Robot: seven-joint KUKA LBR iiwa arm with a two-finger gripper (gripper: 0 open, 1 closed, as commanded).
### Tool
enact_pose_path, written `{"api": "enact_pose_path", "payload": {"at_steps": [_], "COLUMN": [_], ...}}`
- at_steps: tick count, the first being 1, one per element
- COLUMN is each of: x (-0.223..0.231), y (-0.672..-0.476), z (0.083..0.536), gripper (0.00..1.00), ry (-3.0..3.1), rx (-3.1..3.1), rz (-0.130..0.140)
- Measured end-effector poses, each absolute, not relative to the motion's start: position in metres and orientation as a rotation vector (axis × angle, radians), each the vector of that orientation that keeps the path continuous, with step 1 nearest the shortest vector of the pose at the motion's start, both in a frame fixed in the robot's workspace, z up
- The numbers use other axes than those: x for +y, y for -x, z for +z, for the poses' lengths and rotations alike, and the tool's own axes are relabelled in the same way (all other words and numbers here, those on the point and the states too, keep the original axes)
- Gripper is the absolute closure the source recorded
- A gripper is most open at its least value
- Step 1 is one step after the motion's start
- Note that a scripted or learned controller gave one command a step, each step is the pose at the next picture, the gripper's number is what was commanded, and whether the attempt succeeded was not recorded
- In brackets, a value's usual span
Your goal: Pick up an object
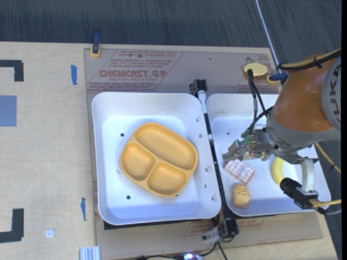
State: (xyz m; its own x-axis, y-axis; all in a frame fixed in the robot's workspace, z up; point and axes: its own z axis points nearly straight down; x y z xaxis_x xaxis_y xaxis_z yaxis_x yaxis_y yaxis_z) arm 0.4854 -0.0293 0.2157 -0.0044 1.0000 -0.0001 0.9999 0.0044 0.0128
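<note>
1. Camera view, nearest: a yellow corn-like toy lies at the right bin's front edge.
2. Just behind, a red-checked packet sits under the gripper; whether its claw is wide or narrow I cannot tell.
3. Descend squarely over the packet, avoiding the bin divider.
4. Farther left, the yellow divided plate needs no attention.

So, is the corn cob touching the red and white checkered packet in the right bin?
Apart. The camera view shows a strip of white bin floor between the corn cob and the checkered packet, which lies just above it.

Wooden bench (blue tape marks) — two white bins.
</note>
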Motion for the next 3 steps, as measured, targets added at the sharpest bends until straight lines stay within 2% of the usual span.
{"api": "enact_pose_path", "payload": {"at_steps": [2,3], "x": [-0.029,0.015], "y": [-0.488,-0.480], "z": [0.236,0.211], "gripper": [1.00,1.00], "ry": [-2.203,-2.220], "rx": [2.218,2.224], "rz": [0.022,0.002]}}
